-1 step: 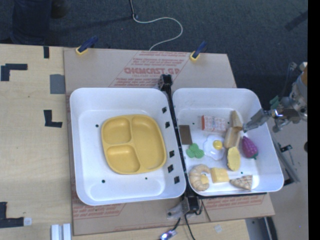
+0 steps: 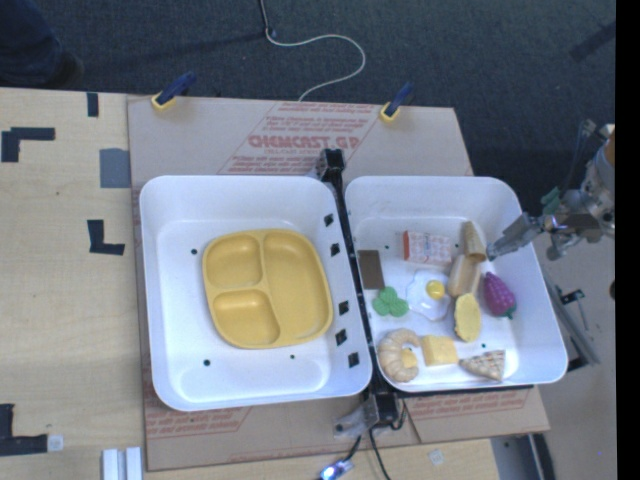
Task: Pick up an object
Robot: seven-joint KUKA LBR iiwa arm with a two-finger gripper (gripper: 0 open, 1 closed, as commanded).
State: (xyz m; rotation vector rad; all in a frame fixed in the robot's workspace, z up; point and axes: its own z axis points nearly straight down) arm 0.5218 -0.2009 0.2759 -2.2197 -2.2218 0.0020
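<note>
Two shallow white bins sit side by side on a cardboard sheet (image 2: 300, 143) laid over the bench. The left bin (image 2: 165, 268) carries a yellow divided plate (image 2: 267, 288) with three compartments, lying near its middle and a little toward the inner wall. The right bin (image 2: 540, 348) carries a scatter of toy food. A small red-and-white carton (image 2: 428, 246) lies flat near the middle of its far half, and a brown rectangular block (image 2: 369, 268) lies close to the inner wall. Just toward the near edge from that block is a green leafy piece (image 2: 391, 301), touching a fried egg (image 2: 432, 295) with a yellow yolk. A tan bread-like stick (image 2: 466, 258) runs from the far side toward the middle, beside a purple fruit (image 2: 498, 294) near the right wall, and a yellow potato-like piece (image 2: 467, 317) lies just beside the fruit. Along the near edge sit a glazed doughnut (image 2: 399, 354), a yellow cheese block (image 2: 438, 350) touching it, and a wedge of pizza or pie (image 2: 484, 365) in the near right corner. The gripper (image 2: 500, 246) reaches in over the right wall of this bin, its tip close to the upper end of the bread-like stick; whether its jaws are parted or closed I cannot tell, and nothing is seen between them. Two yellow-and-blue clamps (image 2: 172, 91) pin the cardboard's far edge.
</note>
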